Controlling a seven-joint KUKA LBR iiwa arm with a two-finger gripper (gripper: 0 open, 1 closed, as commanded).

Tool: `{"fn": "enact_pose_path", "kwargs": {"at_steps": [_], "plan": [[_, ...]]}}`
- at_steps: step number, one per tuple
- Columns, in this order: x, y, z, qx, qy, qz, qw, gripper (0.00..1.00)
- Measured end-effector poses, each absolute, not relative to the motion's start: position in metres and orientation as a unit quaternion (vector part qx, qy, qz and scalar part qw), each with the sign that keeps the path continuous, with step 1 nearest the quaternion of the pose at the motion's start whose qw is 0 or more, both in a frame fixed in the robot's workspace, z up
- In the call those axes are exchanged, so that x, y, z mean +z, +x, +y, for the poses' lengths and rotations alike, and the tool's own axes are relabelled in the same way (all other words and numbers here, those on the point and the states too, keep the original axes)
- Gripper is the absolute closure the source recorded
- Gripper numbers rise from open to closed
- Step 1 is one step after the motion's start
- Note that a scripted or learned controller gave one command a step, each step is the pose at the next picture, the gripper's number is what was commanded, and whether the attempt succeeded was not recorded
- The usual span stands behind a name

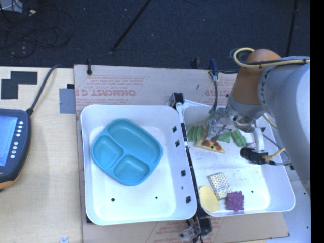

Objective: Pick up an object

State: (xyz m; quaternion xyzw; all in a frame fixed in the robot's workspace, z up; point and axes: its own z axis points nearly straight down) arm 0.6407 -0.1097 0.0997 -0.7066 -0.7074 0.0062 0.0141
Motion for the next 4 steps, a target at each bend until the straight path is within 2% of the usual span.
{"fn": "enact_pose_path", "kwargs": {"at_steps": [1, 2, 3, 4], "plan": [[0.097, 0.573, -0.154, -0.0045, -0.708, -0.706, -0.005, 1.00], [0.095, 0.573, -0.155, -0.0020, -0.708, -0.706, -0.006, 0.00], [0.090, 0.644, -0.129, 0.0050, -0.707, -0.707, 0.005, 0.00], [0.093, 0.627, -0.109, -0.0020, -0.707, -0.707, -0.007, 0.00]]}}
